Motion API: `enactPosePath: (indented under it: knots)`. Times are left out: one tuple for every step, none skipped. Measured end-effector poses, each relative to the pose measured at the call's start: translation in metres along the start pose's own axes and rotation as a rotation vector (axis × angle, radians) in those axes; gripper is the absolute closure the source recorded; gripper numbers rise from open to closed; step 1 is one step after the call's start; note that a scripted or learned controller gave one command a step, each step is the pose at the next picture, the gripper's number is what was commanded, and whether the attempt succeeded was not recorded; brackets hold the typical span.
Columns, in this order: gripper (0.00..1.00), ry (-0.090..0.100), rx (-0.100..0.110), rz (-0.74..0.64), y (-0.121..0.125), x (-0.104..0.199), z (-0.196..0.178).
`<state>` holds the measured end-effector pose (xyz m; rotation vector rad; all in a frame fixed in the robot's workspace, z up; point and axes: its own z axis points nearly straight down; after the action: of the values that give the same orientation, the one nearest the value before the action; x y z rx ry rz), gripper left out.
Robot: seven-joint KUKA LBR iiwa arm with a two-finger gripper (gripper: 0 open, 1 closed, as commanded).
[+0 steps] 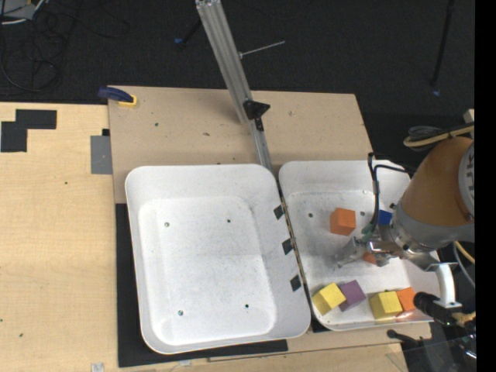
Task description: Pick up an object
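— Arm point(438, 200)? 
— Low in right bin point(325, 184), jaws point(370, 253) beside orange cube point(342, 222). 
— Jaws released or clenched? 
— Cannot tell. 
— Other cubes? 
— Yellow point(329, 297), purple point(353, 292), along near wall.

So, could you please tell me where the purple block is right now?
The purple block sits in the right bin near its front edge, touching a yellow block on its left, with another yellow block to its right.
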<state>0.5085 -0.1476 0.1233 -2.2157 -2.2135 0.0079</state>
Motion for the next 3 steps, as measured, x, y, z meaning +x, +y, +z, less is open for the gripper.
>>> enactPosePath:
  knots:
    - [0.00,-0.001,-0.008,0.001,0.001,0.000,0.032]
    - [1.00,0.001,-0.007,0.008,0.000,-0.001,0.021]
    - [1.00,-0.003,-0.012,-0.002,0.003,0.002,-0.021]
